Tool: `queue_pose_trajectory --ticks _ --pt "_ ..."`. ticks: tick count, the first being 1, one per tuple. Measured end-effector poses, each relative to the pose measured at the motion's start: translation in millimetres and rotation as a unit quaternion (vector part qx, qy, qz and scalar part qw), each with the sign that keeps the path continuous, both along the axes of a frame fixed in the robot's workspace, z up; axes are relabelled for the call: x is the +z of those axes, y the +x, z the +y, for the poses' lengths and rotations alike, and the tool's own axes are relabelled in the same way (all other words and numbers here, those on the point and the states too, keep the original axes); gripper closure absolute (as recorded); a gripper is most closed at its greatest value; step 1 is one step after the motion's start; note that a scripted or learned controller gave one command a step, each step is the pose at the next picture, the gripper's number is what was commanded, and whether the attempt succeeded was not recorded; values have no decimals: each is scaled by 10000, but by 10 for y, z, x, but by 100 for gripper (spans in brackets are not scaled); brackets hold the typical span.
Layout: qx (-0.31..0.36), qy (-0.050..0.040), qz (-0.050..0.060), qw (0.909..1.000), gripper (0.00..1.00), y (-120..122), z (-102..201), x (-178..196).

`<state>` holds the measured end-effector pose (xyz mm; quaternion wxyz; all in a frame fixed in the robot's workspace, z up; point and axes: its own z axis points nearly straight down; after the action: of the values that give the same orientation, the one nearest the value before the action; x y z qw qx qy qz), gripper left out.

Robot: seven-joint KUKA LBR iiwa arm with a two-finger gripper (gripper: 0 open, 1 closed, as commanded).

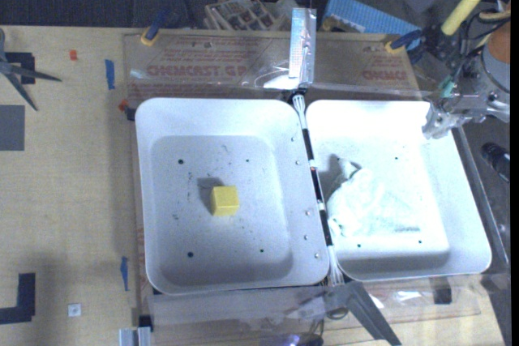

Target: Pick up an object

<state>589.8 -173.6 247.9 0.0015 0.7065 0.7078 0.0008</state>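
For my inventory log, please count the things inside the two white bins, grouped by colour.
Yellow: 1, the yellow block in the left bin.
White: 1, the crumpled white item in the right bin.
Total: 2.

The gripper (439,123) hangs over the far right corner of the right bin (462,243); the crumpled cloth (361,198) lies in that bin, nearer the camera and left of the gripper, close to the divider; the left bin (154,142) sits touching alongside, further left; the small block (225,200) rests near its middle, well apart from the gripper.
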Motion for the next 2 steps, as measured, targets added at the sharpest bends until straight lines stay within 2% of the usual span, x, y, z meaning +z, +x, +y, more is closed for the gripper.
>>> queue_pose_trajectory --ticks 1,2 --pt "-2104 4 8 9776 100 351 852 -211" --pt "-4327 8 35 9015 100 258 1297 -317"
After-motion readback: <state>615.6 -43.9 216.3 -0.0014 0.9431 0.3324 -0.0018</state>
